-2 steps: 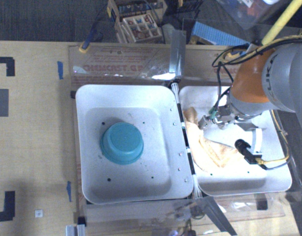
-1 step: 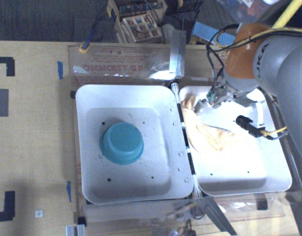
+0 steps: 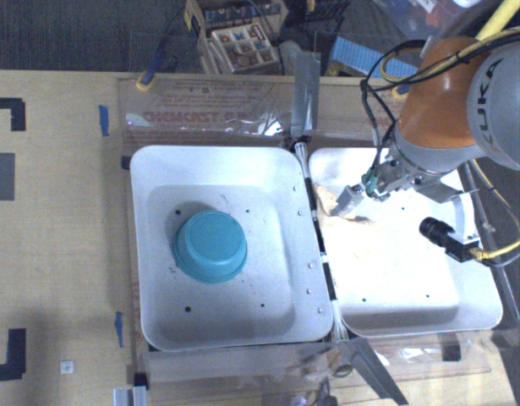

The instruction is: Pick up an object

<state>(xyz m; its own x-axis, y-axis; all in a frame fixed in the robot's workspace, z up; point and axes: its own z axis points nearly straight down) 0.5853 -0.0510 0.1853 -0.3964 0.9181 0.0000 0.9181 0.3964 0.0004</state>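
Blue bowl [image 3: 210,245], upside down, left of centre in left bin [image 3: 150,176]. Gripper [image 3: 351,198] low over far-left part of right bin [image 3: 479,311], near the divide between bins. Fingers: cannot tell whether spread or pressed together; overexposed there. Small tan object [image 3: 344,218], unclear, just beneath gripper on bin floor. Both bins side by side on wooden bench [image 3: 57,252].

We see a bowl [image 3: 210,245] upside down in the left bin [image 3: 158,172], and our gripper [image 3: 351,200] over the right bin [image 3: 429,303].
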